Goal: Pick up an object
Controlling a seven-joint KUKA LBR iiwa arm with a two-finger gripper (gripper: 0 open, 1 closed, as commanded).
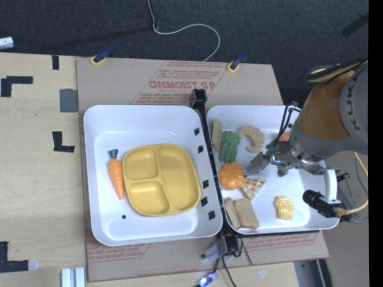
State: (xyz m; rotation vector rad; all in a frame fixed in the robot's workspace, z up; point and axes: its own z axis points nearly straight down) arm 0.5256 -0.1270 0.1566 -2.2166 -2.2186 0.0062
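Although nothing sits between the fingers yet, the layout explains itself line by line:

Arm: it reaches in from the right over the right bin [299,223], so its grey body and orange band hide that bin's far right part
Gripper [258,165]: low inside the right bin, its dark fingers look spread and pointed left toward the toys, pinching nothing
Likely target: the orange fruit [231,174], just left of the fingertips and nearest to them; a judgement only, since the task names no particular object
Wedge [254,188]: a tan, grid-patterned piece touching the near right side of the orange fruit, just below the fingertips, close enough to be nudged or taken instead
Broccoli [228,146]: green, far of the orange fruit and near the divider between the bins
Croissant [252,137]: pale and curved, right of the broccoli, at the far end of the cluster
Bread slices [240,213]: two brown pieces at the near left corner, out of the fingers' line
Corn [283,207]: yellow, alone at the near right, apart from the rest
Left bin [99,121]: holds a yellow divided tray [160,179] and a carrot [116,174] left of it, well apart from the arm
Crowding: the toys bunch along the left side of the right bin, which is probably why the fingers come in sideways from the open right side
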